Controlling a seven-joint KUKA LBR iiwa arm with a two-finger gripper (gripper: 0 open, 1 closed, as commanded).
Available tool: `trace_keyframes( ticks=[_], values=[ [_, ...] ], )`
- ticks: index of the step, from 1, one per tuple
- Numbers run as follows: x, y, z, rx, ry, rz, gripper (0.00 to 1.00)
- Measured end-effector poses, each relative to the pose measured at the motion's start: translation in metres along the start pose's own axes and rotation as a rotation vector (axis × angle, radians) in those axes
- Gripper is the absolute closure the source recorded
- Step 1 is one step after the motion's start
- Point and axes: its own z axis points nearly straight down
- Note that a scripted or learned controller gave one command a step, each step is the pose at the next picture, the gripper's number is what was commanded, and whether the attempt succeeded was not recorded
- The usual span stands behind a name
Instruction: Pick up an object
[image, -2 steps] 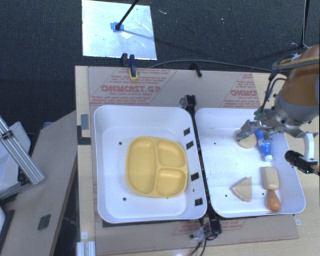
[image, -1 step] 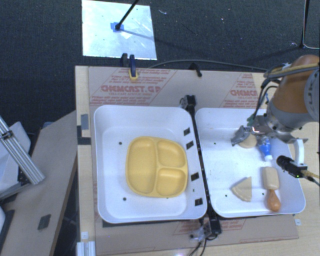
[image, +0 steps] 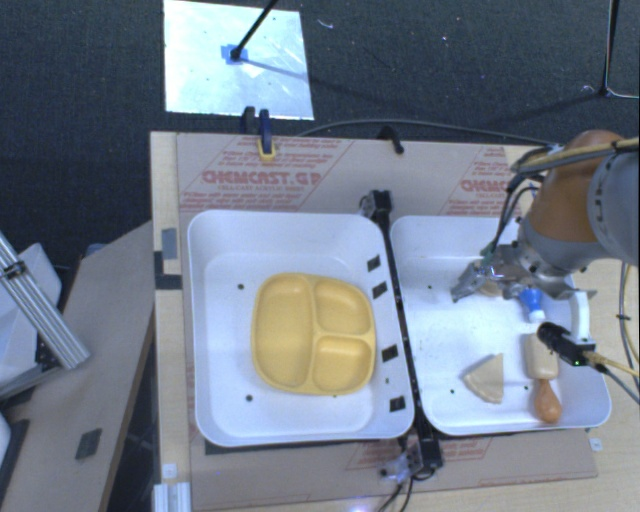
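Dark carpet lies all round the table (image: 115, 300). The table carries a sheet with red print (image: 300, 175), and on that sheet two white bins stand side by side. We note a black-and-yellow clamp (image: 263, 135) on the table's far edge.

Left bin (image: 215, 230): one yellow divided plate (image: 313, 333), lying flat at about mid-floor, a little toward the near edge.

Right bin (image: 440, 250): the grey arm (image: 570, 205) comes in over the bin's right edge. The claw (image: 478, 282) sits low over the bin floor, a little to the far side of its centre. We cannot tell whether the claw is spread or pressed together.

All the things to pick lie in the right bin:
- A small blue-and-white piece (image: 531, 303) sits just beside the claw, toward the bin's right edge, partly hidden under the wrist.
- A tan wedge (image: 488, 378) lies flat near the bin's near edge, apart from the claw.
- A beige block (image: 540, 357) and an orange-brown lump (image: 546, 400) sit by the near right corner. We cannot tell whether they touch or only nearly so.
- The wedge lies just beside that pair, on the side away from the bin's right edge.
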Motion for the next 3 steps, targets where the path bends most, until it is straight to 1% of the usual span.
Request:
trace_keyframes(
  ticks=[1,2,3],
  values=[
    [0.001,0.001,0.027,-0.001,0.0,0.0,0.0],
    [0.0,0.002,0.014,-0.006,-0.001,0.0,1.0],
    [0.004,-0.001,-0.031,-0.007,-0.001,-0.002,1.0]
  ],
)
